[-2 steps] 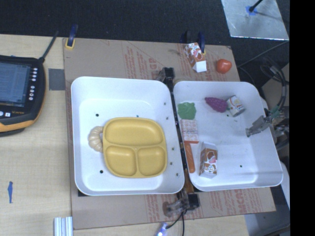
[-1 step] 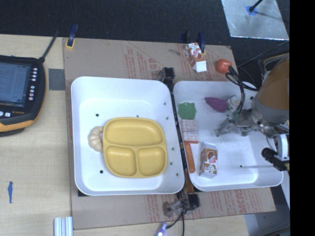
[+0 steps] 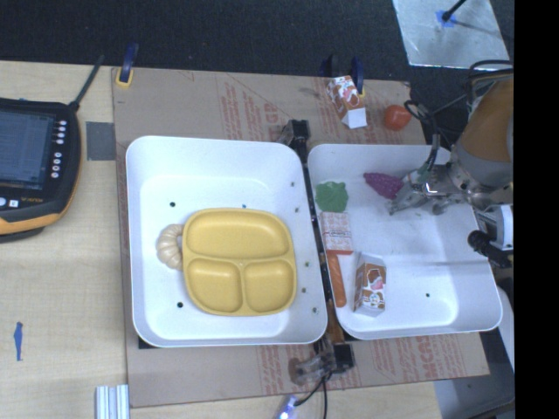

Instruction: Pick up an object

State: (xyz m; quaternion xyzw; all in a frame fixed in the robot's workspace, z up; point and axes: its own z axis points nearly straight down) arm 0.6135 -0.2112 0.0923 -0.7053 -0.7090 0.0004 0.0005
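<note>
A small purple toy (image 3: 383, 183) lies in the right bin (image 3: 454, 308), just beside the gripper (image 3: 410, 201), whose fingers are spread with nothing between them. That bin also has a green piece (image 3: 331, 195), a carrot (image 3: 336, 280) and a little carton (image 3: 371, 287). The left bin (image 3: 153, 168) has a yellow tray (image 3: 238, 261). Both sit on brown cardboard (image 3: 218, 103).

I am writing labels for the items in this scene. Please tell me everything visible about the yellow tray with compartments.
The yellow plastic-looking divided tray has rounded corners and three compartments: one wide at the far side, two smaller at the near side. All look bare. It lies flat, right side up, in the left white bin, toward its near half. A pale, ridged, rounded object sits against its left edge, partly under the rim.
</note>
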